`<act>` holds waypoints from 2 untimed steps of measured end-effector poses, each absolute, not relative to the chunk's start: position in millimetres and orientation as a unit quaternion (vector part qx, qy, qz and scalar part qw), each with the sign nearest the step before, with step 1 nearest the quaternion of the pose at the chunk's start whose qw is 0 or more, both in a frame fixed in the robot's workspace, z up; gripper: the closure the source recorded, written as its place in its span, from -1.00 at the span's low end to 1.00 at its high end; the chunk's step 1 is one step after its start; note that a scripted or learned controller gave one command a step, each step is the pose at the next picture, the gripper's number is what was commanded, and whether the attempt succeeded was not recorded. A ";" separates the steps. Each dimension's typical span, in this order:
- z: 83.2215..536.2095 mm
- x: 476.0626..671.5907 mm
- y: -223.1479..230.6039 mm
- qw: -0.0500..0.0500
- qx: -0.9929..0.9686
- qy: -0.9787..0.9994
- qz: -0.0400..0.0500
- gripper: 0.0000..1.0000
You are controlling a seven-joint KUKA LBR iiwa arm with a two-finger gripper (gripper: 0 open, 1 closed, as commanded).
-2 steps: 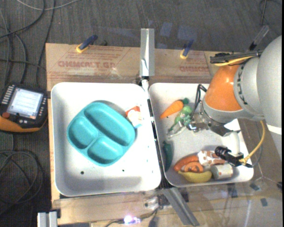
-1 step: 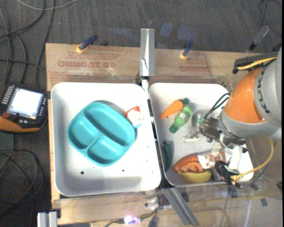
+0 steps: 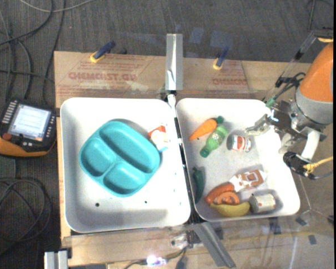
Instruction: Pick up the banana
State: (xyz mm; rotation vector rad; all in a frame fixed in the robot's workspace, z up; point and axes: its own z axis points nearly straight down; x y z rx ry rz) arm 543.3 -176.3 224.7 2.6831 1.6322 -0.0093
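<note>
Banana [image 3: 233, 209] at right bin [image 3: 280, 167] front edge, wedged among toys; gripper [image 3: 257, 126] near back right corner, grip state unclear; approach steeply from above

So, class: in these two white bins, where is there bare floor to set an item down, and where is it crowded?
Free: the left bin below the teal tray, and the right bin's middle, between the green bottle and the carton. Crowded: the right bin's near corner, where the banana lies against the hot dog and a can.
</note>
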 end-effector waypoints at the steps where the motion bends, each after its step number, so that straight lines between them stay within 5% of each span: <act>1: 181.0 482.7 -95.5 -0.003 0.780 0.626 -0.002 -1.00; 2: 197.7 483.6 -21.3 -0.001 0.821 0.571 -0.002 -1.00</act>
